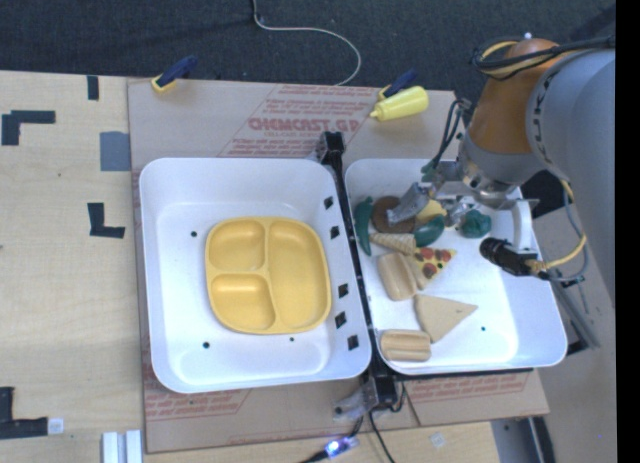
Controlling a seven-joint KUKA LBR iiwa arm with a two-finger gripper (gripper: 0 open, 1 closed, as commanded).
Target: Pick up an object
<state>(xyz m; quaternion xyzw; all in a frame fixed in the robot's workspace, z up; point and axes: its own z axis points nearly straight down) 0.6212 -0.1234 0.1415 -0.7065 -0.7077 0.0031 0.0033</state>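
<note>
The right bin (505, 303) holds several toy food pieces. Near its far left corner lie a brown round piece (384, 219), a yellow piece (433, 213) and dark green pieces (477, 221). Closer to me are a cone (393, 242), a pizza slice (435, 262), a tan loaf (396, 276), a tan wedge (444, 314) and a bun (405, 346). My gripper (430, 205) is down low in the far part of this bin, right over the yellow and brown pieces. The wrist hides how it meets them.
The left bin (165, 191) carries a yellow divided plate (268, 274). A yellow clamp (401, 104) and a blue-yellow clamp (173, 72) sit on the cardboard behind the bins. A black cable end (503, 252) hangs over the right bin's right side.
</note>
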